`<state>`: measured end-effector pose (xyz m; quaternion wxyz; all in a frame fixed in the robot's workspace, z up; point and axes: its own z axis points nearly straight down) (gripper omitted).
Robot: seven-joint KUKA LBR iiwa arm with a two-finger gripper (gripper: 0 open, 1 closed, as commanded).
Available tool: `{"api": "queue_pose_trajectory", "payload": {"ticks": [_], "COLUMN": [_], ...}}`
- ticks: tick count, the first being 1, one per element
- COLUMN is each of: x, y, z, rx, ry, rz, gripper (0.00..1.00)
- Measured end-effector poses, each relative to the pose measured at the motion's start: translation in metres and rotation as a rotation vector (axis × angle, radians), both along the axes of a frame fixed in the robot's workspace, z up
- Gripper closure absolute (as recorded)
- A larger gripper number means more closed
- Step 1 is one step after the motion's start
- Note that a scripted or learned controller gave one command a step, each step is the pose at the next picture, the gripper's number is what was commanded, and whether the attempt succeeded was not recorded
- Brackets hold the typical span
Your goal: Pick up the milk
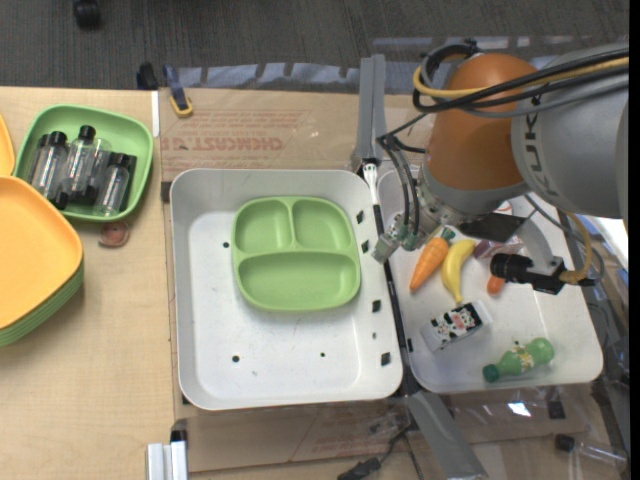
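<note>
The milk (457,325) is a small white carton with black cow patches, lying on its side in the right bin (570,343), near the front left. My gripper (394,240) hangs over the left edge of that bin, up and to the left of the carton and apart from it. The arm's orange band (480,128) covers the back of the bin.
Just right of the gripper lie a carrot (430,258) and a banana (457,266). A green bottle (520,358) lies at the bin's front. The left bin (200,358) holds a green divided plate (296,251). Orange plates (35,258) and a green tray of vials (85,163) sit far left.
</note>
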<state>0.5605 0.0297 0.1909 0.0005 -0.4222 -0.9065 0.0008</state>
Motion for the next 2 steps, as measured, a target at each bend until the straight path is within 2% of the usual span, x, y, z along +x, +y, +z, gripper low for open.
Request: {"api": "queue_pose_trajectory", "payload": {"ticks": [1,2], "x": [0.048,0.089], "y": [-0.033,-0.061], "z": [-0.001,0.002], "rx": [-0.002,-0.002], "ry": [-0.001,-0.002], "rz": [-0.318,-0.564], "gripper": [1.0,1.0]}}
